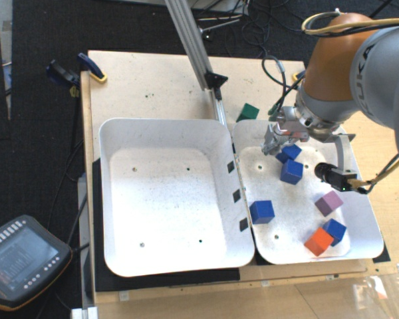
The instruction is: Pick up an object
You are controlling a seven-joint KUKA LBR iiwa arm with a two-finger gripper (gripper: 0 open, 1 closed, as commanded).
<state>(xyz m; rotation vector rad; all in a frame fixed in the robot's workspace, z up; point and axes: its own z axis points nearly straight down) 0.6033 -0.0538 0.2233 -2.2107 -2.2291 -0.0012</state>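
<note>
The blue cube (291, 153) sat in the right bin (359, 241), near that bin's far edge, and it appeared to be the target, since the gripper (277, 143) hung directly over its upper left corner. Whether the gripper was parted or closed could not be told, as the wrist covered that part. A second blue cube (292, 171) lay touching the first on its near side, and this crowding looked like the main risk: a descent slightly off centre might land a tip on the neighbour, push both cubes aside, or pinch the pair and drop them. The first cube also lay turned at an angle, so a grip across its corners could slip. Farther toward the near side of the right bin lay a third blue cube (262, 211), a purple cube (328, 203), an orange cube (318, 242) and a fourth blue cube (335, 230), the last two touching; all were well apart from the target and not in the way. A green block (248, 112) rested on the bench beyond the right bin's far edge. The left bin (120, 145) adjoined the right bin on its left side.
</note>
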